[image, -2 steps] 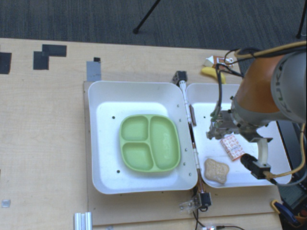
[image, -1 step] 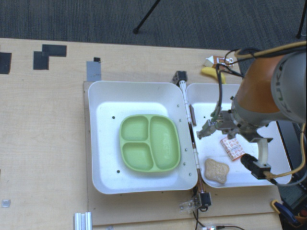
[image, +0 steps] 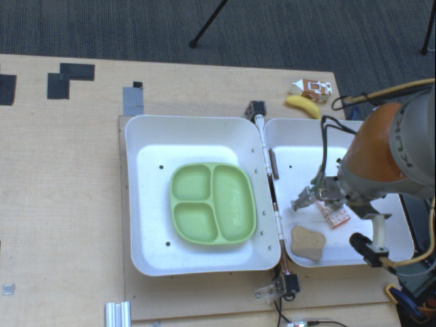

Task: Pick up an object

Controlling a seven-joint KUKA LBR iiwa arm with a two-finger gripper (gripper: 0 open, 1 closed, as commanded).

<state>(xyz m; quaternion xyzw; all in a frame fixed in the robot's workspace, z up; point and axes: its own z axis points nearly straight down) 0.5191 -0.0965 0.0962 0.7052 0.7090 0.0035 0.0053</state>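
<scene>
1. Bench (image: 61, 203) of pale wood fills the near part of the view, and two shallow white bins sit on it side by side.
2. Right white bin (image: 300, 157) has a tan, lumpy, sponge-like block (image: 308, 243) near its front edge.
3. Just behind that block lies a small red and white packet (image: 335, 216), flat on the floor of the bin.
4. Silver two-finger gripper (image: 306, 199) hangs low over the right bin, just beside the packet on the side toward the other bin. I cannot tell if it is wide or narrow, and nothing shows between its tips.
5. Grey arm with the orange band (image: 375, 148) reaches in over the right bin.
6. Left white bin (image: 146, 148) holds a light green plastic plate with three parts (image: 212, 203), lying flat in the middle.
7. Past the bins, a yellow banana (image: 303, 105) lies on the bench, and a small white and orange carton (image: 312, 87) sits just behind it.
8. Far off, the dark grey carpet floor (image: 136, 12) starts where the bench stops.
</scene>
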